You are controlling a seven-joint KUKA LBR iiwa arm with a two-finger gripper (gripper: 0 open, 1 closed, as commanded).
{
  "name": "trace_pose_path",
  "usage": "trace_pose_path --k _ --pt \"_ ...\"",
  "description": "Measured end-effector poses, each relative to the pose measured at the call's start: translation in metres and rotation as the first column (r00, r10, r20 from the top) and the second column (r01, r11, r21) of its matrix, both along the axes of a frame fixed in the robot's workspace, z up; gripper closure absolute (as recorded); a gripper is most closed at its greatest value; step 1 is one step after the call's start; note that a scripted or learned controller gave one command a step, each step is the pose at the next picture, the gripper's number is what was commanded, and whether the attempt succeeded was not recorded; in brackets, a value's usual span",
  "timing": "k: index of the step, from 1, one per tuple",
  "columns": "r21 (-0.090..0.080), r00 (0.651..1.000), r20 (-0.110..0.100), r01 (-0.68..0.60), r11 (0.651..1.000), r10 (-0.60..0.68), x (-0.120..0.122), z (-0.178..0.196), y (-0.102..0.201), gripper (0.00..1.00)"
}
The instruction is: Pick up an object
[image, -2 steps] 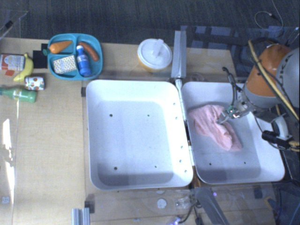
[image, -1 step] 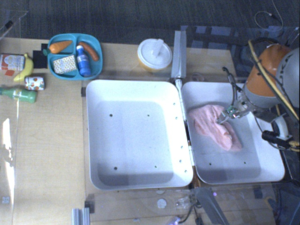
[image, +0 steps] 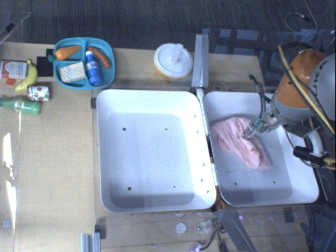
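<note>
Pink cloth (image: 241, 142) crumpled in right bin (image: 299, 190), end effector (image: 254, 129) at its edge, grip state unclear

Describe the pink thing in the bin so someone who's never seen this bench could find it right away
Start at the two white bins side by side and take the right bin, nearest the arm. A crumpled pink cloth lies in its middle, with the gripper at its upper right edge. It is soft and pink against plain white.
</note>
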State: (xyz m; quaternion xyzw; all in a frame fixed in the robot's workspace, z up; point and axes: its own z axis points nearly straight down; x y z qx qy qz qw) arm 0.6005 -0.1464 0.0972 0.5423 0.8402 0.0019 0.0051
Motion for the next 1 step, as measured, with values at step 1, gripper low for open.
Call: trace_pose_path --k 1 --pt "0.0 1.0 0.0 0.0 1.0 0.0 0.0 0.0 0.0 0.0"
